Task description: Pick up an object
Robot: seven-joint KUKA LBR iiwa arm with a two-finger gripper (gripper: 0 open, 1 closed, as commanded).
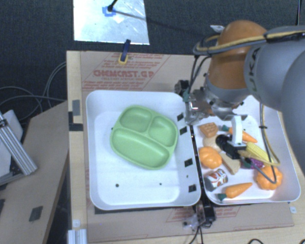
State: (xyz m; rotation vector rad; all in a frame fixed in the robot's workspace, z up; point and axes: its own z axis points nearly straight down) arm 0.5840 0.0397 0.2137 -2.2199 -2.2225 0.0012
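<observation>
- The pincer (pixel 192 113) hangs over the far-left corner of the right bin (pixel 290 187), close to the dividing wall. Whether it is open or closed cannot be told.
- The likeliest target is the tan biscuit (pixel 208 129), just beside the pincer on the camera's side.
- Risk: descending this near the wall, the pincer may strike it, or shove the biscuit onto the orange fruit (pixel 210 157) beyond.
- The biscuit lies flat and roughly square, with no clear long axis.

1. Brown sheet (pixel 132 67), far end: large red print reads "CHEMCAST GP". The smaller red lines above it are too fine to read.
2. Same sheet, near edge: more red print, illegible.
3. Arm (pixel 282 60): dark letters, partly seen, "UK".
4. Small can (pixel 216 178): label unreadable.
</observation>
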